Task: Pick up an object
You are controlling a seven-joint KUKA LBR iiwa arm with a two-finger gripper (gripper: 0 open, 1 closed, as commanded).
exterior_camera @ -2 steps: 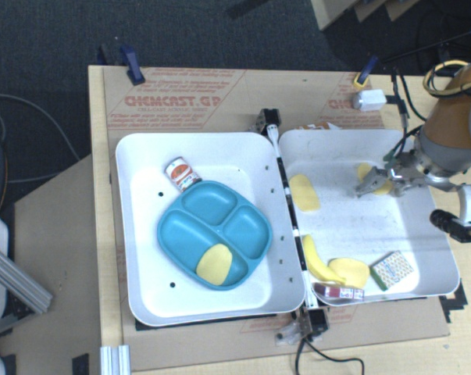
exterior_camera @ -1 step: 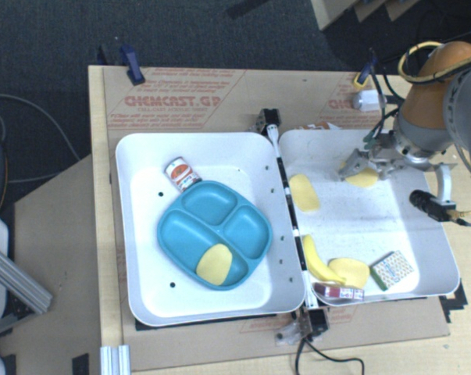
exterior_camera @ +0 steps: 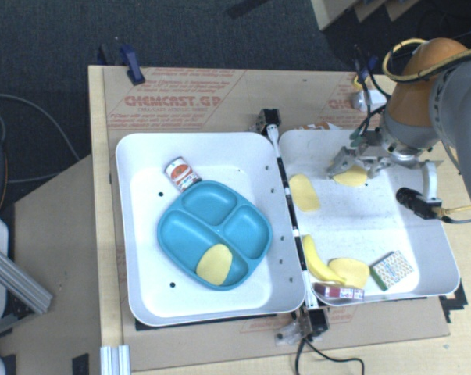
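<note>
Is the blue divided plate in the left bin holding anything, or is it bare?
Holding one thing: the blue divided plate has a yellow piece lying in its front compartment; its other two compartments show bare blue.

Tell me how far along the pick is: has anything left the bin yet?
Done: the gripper has reached the right bin and sits low over a yellow piece near its far end. In hand: nothing I can confirm; the piece looks to be lying on the bin floor below the gripper. Left: a confirmed grasp and the lift itself.

Yellow piece (exterior_camera: 350,178) in right bin (exterior_camera: 422,287)
</note>
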